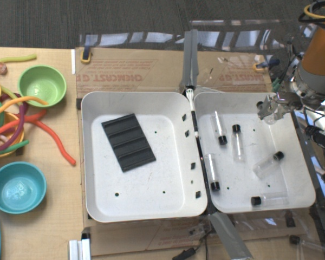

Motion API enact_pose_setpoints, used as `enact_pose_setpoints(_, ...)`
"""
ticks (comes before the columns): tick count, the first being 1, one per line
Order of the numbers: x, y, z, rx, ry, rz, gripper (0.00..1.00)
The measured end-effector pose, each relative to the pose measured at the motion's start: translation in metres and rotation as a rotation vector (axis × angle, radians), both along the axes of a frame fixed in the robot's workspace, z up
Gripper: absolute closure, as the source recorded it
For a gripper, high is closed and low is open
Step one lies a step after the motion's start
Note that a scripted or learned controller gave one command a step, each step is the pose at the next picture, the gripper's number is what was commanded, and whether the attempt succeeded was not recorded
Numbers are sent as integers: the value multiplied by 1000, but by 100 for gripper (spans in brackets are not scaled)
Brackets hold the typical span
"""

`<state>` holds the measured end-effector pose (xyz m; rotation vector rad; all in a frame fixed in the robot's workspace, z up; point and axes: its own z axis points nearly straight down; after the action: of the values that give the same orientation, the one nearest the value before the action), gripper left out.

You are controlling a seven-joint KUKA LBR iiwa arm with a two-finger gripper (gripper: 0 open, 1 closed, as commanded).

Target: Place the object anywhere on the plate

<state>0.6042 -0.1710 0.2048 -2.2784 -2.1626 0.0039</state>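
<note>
At the frame's right edge we note the arm (317, 64): grey body, broad orange band, yellow cable looped on top, pale metallic gripper (269, 110) at its end.

left bin (97, 199): black ridged plate (128, 142) upper left, open floor around it | right bin (303, 196): five clear tubes (236, 140) scattered, narrow gaps between | claw (269, 110) over upper right rim | divider (194, 140) between bins

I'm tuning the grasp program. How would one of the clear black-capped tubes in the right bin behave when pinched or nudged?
The tubes lie flat on the right bin floor, so a nudge would probably roll them. Their clear, smooth walls look slippery and possibly fragile. They seem slim and light, so they may skid away.
</note>
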Motion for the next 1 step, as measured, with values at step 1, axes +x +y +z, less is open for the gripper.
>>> enact_pose_setpoints(1, -55, 65, -78, 2, 2, 162, 100)
